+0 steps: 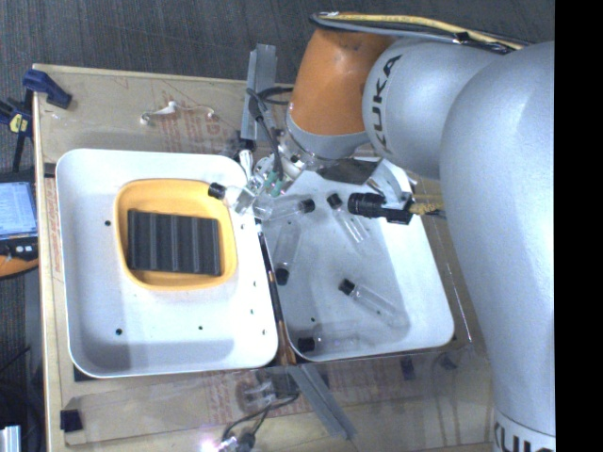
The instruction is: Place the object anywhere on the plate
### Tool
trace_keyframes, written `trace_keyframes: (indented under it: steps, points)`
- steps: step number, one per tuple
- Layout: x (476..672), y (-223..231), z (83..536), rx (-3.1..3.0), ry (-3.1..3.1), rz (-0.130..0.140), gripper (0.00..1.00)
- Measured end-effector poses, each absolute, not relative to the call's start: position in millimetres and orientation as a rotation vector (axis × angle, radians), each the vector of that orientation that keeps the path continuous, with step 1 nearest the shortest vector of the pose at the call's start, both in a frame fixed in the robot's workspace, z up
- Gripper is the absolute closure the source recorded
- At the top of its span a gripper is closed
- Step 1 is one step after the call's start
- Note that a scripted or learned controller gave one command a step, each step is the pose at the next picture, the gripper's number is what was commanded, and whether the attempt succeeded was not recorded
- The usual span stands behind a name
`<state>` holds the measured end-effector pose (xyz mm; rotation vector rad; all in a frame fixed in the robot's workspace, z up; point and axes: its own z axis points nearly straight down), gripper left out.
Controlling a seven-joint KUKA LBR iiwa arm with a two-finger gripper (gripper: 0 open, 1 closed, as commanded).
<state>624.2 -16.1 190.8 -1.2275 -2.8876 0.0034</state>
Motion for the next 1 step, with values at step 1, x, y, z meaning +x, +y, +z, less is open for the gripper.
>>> trace_keyframes:
  steps: [1]
  points:
    - [624.2,-16.5,190.9,-1.229,-2.887,0.003,0.00]
